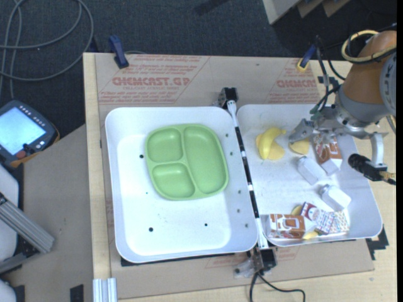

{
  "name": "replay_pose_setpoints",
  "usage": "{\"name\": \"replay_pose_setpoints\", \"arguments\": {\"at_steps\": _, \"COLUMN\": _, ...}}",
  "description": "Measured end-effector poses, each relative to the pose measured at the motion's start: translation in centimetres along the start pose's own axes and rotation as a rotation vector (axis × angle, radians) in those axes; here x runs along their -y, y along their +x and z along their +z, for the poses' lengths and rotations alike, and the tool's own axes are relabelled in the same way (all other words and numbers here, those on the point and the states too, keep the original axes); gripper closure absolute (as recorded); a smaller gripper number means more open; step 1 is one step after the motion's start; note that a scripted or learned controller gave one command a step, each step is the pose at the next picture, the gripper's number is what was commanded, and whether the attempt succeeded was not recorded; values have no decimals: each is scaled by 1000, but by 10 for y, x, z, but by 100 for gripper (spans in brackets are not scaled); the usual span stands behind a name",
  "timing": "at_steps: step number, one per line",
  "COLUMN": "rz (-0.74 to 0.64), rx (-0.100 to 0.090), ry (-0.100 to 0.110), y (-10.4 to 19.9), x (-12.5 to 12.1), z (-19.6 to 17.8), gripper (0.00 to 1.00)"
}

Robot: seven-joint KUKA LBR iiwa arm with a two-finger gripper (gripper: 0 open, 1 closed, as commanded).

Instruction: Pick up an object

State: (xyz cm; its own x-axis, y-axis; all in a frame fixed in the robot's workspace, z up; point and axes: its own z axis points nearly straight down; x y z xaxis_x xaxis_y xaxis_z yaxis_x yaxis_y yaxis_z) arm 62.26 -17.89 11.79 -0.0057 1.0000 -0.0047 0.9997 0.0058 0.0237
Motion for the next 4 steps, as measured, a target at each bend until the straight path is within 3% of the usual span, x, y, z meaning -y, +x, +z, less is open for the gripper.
{"name": "replay_pose_setpoints", "arguments": {"at_steps": 1, "rz": -5, "rx": -17, "ry": 7, "y": -5, "x": 0, "z": 15, "gripper": 0}}
{"name": "replay_pose_setpoints", "arguments": {"at_steps": 2, "rz": -5, "rx": -4, "ry": 3, "y": -9, "x": 0, "z": 4, "gripper": 100}}
{"name": "replay_pose_setpoints", "arguments": {"at_steps": 3, "rz": -8, "rx": -12, "ry": 2, "y": -5, "x": -2, "z": 2, "gripper": 0}}
{"name": "replay_pose_setpoints", "arguments": {"at_steps": 4, "rz": 0, "rx": -4, "ry": 2, "y": 7, "x": 1, "z": 17, "gripper": 0}}
